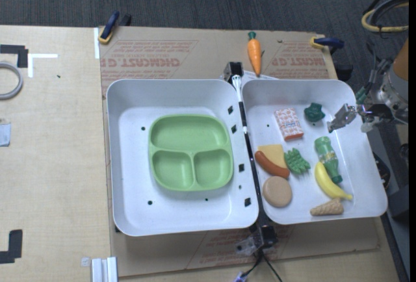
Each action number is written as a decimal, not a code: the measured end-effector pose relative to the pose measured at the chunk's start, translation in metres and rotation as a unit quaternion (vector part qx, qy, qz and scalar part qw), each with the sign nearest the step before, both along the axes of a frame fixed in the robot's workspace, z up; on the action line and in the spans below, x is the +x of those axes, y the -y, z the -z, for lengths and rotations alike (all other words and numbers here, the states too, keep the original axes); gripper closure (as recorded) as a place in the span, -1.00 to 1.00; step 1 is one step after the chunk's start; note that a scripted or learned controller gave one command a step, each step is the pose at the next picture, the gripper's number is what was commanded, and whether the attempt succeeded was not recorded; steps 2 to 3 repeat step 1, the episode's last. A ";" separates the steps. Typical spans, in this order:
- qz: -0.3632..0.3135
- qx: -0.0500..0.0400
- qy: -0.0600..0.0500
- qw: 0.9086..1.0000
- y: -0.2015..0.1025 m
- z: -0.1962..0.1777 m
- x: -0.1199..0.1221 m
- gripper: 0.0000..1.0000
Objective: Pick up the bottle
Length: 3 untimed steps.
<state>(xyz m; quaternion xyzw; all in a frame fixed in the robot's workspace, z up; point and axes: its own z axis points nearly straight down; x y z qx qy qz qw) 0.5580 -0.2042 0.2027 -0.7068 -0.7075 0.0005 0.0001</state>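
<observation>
The bottle (pixel 327 157), green, lies in the right bin (pixel 364 206) at the frame's right, touching a banana (pixel 331 184). Above it the gripper (pixel 343 117) hovers, fingers apart and holding nothing.

Two bins side by side on bench (pixel 58 144). Left bin (pixel 123 144): divided plate (pixel 191 153) at centre. Right bin (pixel 370 177): bottle (pixel 326 156) lying right of centre, banana (pixel 331 184) touching it on near side, ice-cream cone (pixel 327 208) nearer still, at front edge. Cracker box (pixel 288 123) toward far side, small broccoli-like piece (pixel 314 112) to its right. Cheese wedge (pixel 275 154) and hot dog (pixel 272 164) near left wall, leafy toy (pixel 297 162) just right of them, round cookie (pixel 277 192) in front. Gripper (pixel 343 117) above far right part of bin, apart from bottle. Carrot (pixel 253 53) outside, behind bins, near the join between them.
</observation>
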 end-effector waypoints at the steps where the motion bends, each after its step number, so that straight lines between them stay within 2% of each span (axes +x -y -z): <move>1: -0.001 -0.001 0.000 1.000 0.000 -0.010 0.000 1.00; 3: -0.001 -0.001 0.000 1.000 0.000 -0.010 0.000 1.00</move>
